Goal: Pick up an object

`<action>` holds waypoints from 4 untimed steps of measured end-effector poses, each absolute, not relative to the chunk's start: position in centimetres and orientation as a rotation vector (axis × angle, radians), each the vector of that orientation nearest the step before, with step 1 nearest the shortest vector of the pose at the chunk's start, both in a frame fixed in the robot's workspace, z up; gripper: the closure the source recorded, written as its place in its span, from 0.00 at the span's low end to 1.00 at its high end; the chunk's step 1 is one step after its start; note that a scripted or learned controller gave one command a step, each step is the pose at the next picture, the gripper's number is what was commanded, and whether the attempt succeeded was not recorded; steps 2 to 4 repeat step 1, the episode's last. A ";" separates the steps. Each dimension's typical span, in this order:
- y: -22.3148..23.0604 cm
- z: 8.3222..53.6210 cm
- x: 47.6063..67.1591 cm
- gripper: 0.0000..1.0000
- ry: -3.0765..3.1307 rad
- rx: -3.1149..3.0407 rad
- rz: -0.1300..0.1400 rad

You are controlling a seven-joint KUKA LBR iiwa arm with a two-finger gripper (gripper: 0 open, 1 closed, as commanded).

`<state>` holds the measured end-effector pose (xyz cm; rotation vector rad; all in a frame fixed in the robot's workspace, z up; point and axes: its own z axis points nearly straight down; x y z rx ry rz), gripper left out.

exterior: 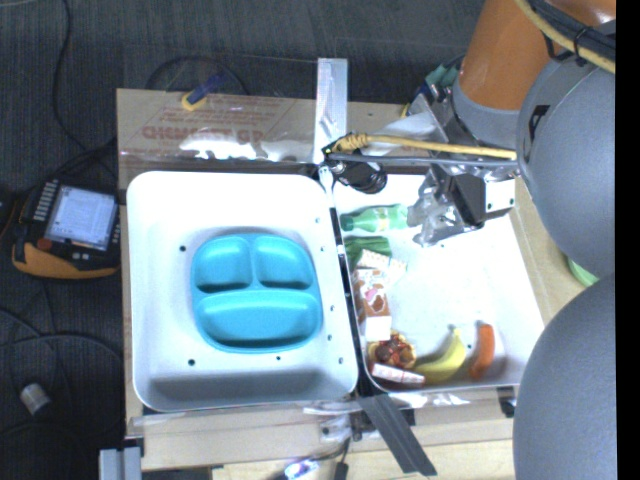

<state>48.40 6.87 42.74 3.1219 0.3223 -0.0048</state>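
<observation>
claw (437, 226): over right bin's far end, grip cannot be told | bottle (372, 218): green, lying just left of claw | right bin (470, 288): bottle, packets (372, 290), banana (442, 356) | left bin (160, 308): blue tray (258, 290)

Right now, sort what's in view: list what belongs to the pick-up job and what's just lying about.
For the job: gripper, above the right bin; in that bin, green bottle, banana, orange piece, snack packets.

Lying about: blue divided plate in the left bin, away from the gripper; handheld device on the floor; cardboard sheet behind the bins.
</observation>
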 end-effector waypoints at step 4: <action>12.6 31.9 48.3 1.00 0.321 3.121 -0.008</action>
